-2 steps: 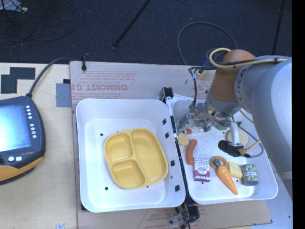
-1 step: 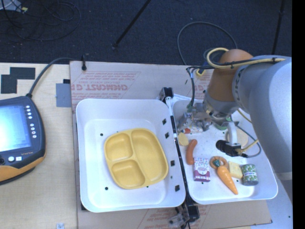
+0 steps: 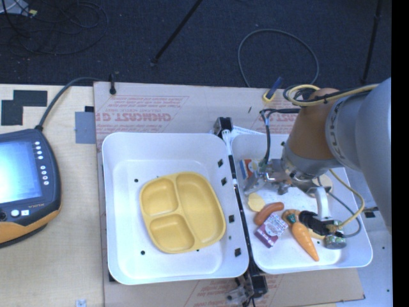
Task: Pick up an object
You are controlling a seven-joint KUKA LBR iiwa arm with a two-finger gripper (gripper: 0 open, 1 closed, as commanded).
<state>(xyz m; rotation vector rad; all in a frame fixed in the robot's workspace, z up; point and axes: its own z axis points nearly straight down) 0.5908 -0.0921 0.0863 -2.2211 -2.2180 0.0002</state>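
Camera view: arm (image 3: 332,133) hides claw

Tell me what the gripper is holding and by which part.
Cannot be told. The gripper is low in the right bin, just above the toy food: a sausage and a carrot lie apart from it, ungrasped.

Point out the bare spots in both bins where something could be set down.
Left bin: bare floor rings the yellow divided plate, widest along its left wall. Right bin: crowded; sausage, carrot, packet and the gripper fill the middle.
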